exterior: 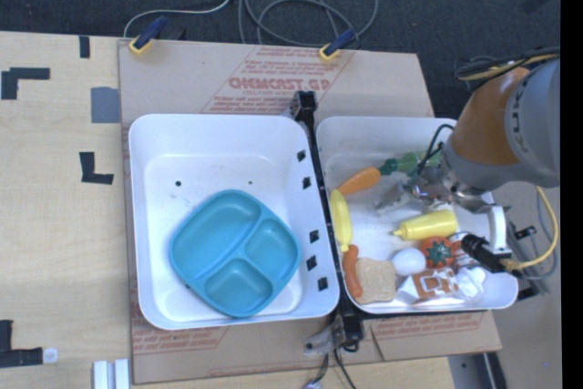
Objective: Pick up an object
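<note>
Bright even overhead light, soft shadows, slightly blurry, low resolution

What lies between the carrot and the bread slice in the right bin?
In the camera view, the banana lies between the carrot and the bread slice.

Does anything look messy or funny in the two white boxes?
A bit. The blue divided plastic plate sits crooked in the left white bin. The right white bin is a jumble: toy carrot, yellow bottle and bread slice lie tipped every way.
</note>
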{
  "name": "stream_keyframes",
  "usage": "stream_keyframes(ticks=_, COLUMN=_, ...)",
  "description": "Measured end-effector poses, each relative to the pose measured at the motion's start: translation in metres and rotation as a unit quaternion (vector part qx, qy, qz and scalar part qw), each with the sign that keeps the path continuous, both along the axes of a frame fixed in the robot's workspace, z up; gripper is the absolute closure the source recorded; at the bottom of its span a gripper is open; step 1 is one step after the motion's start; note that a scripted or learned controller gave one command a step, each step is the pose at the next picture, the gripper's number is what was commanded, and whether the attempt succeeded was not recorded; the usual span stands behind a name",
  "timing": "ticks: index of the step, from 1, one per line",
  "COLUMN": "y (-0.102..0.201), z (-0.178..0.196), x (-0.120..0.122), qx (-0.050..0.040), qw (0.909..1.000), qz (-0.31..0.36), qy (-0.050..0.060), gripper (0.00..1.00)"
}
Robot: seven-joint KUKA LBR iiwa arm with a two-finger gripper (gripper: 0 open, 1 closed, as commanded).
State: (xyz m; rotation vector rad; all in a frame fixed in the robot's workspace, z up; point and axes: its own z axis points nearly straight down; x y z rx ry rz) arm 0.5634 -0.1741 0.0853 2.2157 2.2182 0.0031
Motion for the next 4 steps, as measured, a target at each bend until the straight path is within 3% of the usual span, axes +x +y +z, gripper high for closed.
stream_keyframes(ticks=1, y=-0.009, z=0.002, x=-0.067, qx=-0.0002, qw=1.0, qz=-0.001, qy=-0.001, gripper=0.0)
stream_keyframes(ticks=2, y=-0.009, z=0.012, x=-0.064, qx=-0.0019, qw=1.0, qz=0.0, qy=-0.003, gripper=1.0)
stream_keyframes(ticks=3, y=0.047, z=0.032, x=-0.013, qx=0.0024, qw=1.0, qz=0.004, qy=0.002, gripper=1.0)
stream_keyframes(ticks=4, y=0.116, z=0.103, x=-0.012, qx=0.0028, qw=1.0, qz=0.004, qy=0.0, gripper=1.0)
